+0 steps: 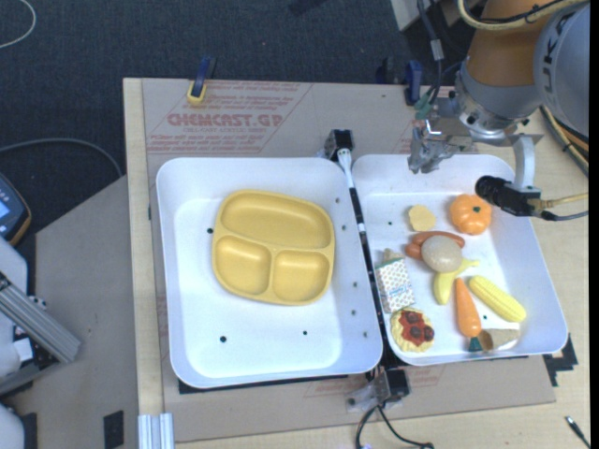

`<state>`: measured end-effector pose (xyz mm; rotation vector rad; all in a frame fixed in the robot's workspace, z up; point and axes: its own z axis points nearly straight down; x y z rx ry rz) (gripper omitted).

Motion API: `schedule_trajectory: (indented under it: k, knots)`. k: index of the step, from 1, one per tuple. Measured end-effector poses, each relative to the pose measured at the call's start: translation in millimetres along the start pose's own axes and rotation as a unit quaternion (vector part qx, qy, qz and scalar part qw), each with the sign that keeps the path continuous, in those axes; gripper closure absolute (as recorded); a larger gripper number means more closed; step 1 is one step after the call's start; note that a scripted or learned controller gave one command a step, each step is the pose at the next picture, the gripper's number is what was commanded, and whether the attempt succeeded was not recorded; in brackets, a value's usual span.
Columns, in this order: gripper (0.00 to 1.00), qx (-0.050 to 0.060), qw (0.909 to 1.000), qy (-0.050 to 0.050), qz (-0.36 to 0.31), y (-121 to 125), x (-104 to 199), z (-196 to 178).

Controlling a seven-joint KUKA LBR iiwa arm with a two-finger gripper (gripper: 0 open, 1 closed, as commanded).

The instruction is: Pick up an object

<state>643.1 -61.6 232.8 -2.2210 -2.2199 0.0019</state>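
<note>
I see the gripper [424, 161] above the right white plastic bin [543, 279], finger state indeterminate; approach step, so next I descend onto the small orange toy pumpkin [469, 213].

— Where did we see the grey KUKA arm with its orange band [510, 26]?

— We saw it come in from the upper right of the camera view, with the orange band above the wrist and the grey wrist section below it, angled down and to the left.

— And the two-finger metal gripper [427, 162]?

— We found it hanging low from the wrist, pointing downward. The fingertips were too small and dark for us to judge.
</note>
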Motion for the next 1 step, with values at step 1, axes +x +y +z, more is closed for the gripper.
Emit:
schedule_trajectory:
  k: [1]
  knots:
    - [1.00,-0.002,1.0000,0.000,-0.001,11.6,1.8,-0.8]
